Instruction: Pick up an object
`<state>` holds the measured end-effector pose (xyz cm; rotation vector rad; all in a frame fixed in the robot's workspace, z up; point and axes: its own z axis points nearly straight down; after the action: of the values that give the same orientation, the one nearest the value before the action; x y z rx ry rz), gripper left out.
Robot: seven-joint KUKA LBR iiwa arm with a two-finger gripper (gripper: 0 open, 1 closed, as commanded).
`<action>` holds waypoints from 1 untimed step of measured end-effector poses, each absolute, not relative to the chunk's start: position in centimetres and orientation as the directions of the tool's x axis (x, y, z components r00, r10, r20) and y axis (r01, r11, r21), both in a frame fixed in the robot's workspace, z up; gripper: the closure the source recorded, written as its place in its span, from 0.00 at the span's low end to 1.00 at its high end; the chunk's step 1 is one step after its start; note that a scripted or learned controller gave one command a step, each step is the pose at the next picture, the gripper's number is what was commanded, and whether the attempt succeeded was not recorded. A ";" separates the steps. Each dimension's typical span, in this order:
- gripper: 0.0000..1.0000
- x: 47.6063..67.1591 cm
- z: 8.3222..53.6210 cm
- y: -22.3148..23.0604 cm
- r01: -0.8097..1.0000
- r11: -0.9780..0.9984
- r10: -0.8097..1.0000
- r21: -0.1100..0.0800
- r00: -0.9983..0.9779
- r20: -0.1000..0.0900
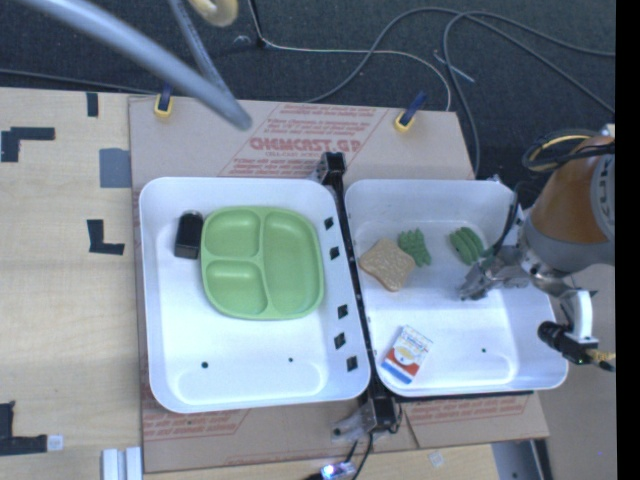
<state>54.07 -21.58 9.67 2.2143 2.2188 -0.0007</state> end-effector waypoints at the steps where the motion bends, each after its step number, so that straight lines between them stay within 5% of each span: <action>1: 1.00 54.9 15.2 -20.9 1.000 0.002 1.000 0.003 -0.002 -0.001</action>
<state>54.94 -20.92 15.24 2.2170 2.2218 0.0021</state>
